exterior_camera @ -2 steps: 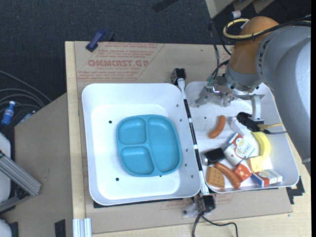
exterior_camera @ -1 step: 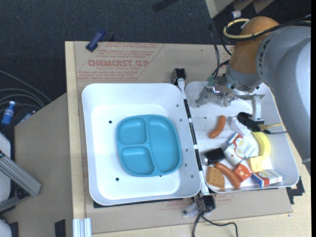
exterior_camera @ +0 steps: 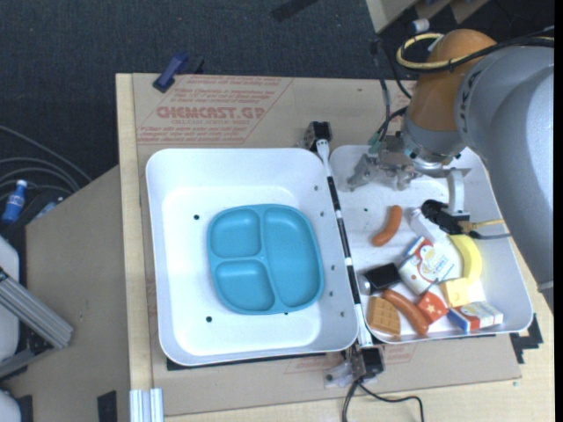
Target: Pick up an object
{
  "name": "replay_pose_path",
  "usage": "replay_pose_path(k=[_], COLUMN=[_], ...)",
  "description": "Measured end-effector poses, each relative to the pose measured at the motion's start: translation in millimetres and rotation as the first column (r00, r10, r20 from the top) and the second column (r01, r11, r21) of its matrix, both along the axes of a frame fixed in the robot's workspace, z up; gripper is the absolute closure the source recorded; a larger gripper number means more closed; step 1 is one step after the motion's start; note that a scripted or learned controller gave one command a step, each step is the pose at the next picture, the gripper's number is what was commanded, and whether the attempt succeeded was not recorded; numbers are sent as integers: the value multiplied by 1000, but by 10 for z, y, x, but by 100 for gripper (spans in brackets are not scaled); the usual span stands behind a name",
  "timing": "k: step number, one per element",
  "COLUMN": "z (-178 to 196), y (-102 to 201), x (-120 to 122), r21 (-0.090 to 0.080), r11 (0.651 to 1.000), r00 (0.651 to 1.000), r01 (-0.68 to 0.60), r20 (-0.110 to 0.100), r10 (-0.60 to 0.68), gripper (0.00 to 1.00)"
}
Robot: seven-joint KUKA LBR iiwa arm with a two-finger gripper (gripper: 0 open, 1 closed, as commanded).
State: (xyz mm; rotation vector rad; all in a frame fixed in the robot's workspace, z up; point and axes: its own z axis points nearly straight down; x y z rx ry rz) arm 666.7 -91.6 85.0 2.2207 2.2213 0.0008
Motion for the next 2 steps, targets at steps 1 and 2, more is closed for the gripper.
replay_pose_path(k=[1, 2], z=[0, 0], y=[-1, -17], x=[0, -1], r21=[0, -1], r11=[1000, 1000], r00=[1000, 1000], r01=[0, 0], r20=[0, 0], r10=[0, 0], gripper=[0, 0])
